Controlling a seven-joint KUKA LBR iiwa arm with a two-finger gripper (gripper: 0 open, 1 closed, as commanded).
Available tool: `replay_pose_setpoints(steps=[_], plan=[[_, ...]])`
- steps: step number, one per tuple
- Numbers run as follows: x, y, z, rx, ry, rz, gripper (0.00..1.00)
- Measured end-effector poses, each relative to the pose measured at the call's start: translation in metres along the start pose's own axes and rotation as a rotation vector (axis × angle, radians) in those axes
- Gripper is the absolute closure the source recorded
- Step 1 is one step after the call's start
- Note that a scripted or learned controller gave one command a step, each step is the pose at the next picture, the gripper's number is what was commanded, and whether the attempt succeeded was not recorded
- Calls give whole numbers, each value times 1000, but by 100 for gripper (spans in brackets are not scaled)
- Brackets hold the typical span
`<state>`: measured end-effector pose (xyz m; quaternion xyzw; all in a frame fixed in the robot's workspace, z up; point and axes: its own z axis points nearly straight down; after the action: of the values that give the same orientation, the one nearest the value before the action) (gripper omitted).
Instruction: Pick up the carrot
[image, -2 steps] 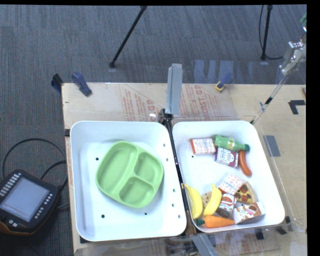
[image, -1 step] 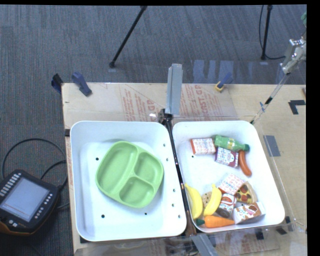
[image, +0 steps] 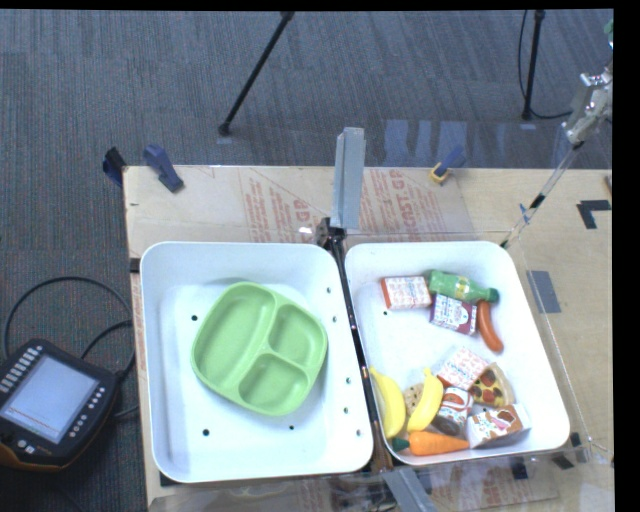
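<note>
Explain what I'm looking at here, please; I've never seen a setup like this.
This is one camera fixed above a bench, looking down at a slant. Two shallow white bins sit side by side. The left bin holds a green divided plate. The right bin holds toy food: the carrot at its near edge, two bananas, a sausage, a green bottle, a pizza slice and small cartons. The robot arm works from the right; a bit of metal shows at the top right corner, too little to identify. Nothing is lifted yet; the carrot lies in the bin.
</note>
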<state>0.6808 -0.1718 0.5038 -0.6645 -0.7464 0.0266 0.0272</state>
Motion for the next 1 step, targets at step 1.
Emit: replay_pose_setpoints(steps=[1], plan=[[-8, -30, 73, -69, -6, -92, 100]])
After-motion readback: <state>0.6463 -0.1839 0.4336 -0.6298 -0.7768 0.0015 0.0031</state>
